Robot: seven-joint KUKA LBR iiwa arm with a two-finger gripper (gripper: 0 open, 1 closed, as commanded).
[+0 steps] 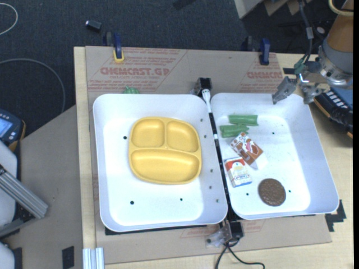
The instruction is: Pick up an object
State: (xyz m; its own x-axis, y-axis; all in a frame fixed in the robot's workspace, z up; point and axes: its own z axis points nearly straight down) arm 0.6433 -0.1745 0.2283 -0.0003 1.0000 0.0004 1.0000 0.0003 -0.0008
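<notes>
The right bin (pixel 314 150) holds two green pods (pixel 242 119) near its back left. In front of them lie a brown and red packet (pixel 247 147) and a small white and red carton (pixel 238 171). A round brown disc (pixel 272 191) rests near the front. My gripper (pixel 293 93) hangs over the bin's back right rim, well away from all of these. Its fingers are spread open with nothing between them.
A yellow divided plate (pixel 165 150) lies in the middle of the left bin (pixel 109 150). Two blue clamps (pixel 117 45) hold the cardboard sheet at the back. A black divider (pixel 212 122) runs between the bins.
</notes>
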